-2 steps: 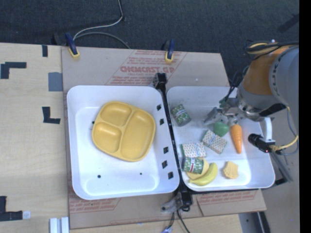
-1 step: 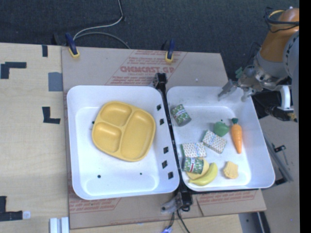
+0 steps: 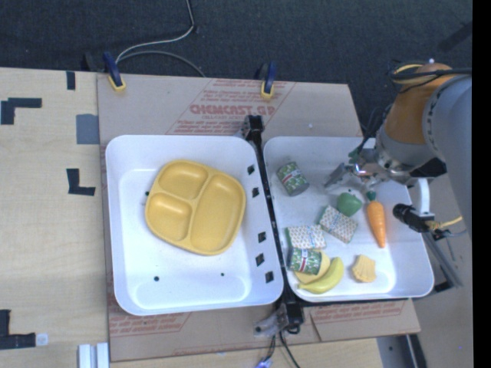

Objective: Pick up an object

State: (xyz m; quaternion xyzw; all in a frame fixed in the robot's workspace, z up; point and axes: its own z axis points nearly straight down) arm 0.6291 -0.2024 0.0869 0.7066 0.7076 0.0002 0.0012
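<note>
Fingers of the metal two-finger gripper (image 3: 354,176) appear splayed apart with nothing between them, though the view is small and hazy there. It hovers low over the right white bin (image 3: 406,282), just above a small green rounded object (image 3: 349,203), beside an orange plastic carrot (image 3: 376,222). A yellow sectioned plate (image 3: 195,205) lies in the left white bin (image 3: 126,228).

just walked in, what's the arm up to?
The KUKA arm reaches in from the right, its gripper hanging over the right bin, just above a small green object and beside the carrot. Nothing is visibly held. A banana and small packets lie nearer the front. The left bin holds a yellow divided plate.
</note>
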